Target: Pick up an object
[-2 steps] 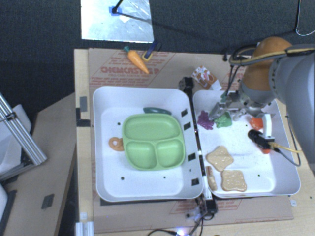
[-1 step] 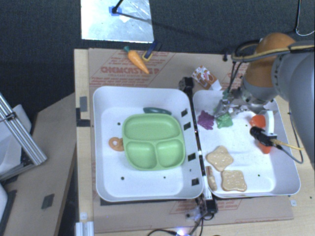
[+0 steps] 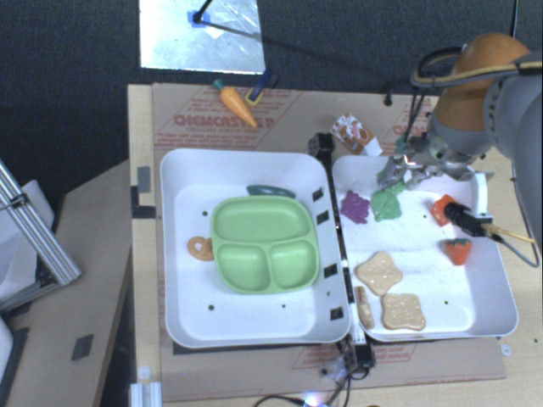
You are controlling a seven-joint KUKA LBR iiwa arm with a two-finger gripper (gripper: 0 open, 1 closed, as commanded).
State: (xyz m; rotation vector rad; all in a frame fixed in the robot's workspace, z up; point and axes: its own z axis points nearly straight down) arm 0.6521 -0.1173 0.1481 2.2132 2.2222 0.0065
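In the right bin lie a green leafy toy, a purple grape bunch, an orange-red piece, a small red fruit, two tan crackers and a thin bread stick. My gripper is low over the bin's far end, right at the upper edge of the green leafy toy and seemingly touching it. The grey arm with its orange band reaches in from the upper right. I see nothing lifted off the bin floor.
The left bin bears a green divided plate, an orange ring and a dark teal piece behind the plate. Behind the bins lie a toy carrot, a wrapped snack and a foil sheet.
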